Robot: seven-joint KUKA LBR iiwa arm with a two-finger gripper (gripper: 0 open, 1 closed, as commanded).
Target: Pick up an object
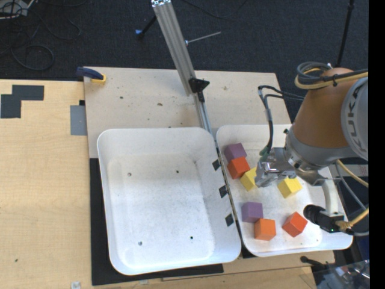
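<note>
Orange cube near rim, gripper mid-bin

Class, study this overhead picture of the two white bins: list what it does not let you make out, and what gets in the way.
- Metal two-finger gripper, camera view: too small and blurred to tell open from shut.
- Small yellow foam cube beside it: contact with the gripper is unclear.
- Shallow white right bin: its far right side is covered by the grey and orange arm.

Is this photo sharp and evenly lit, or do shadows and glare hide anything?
Camera view: light is soft and even; the left bin looks bright, though its specks stay visible; the blocks cast faint shadows; the gripper looks slightly soft; the floor behind is dark.
</note>
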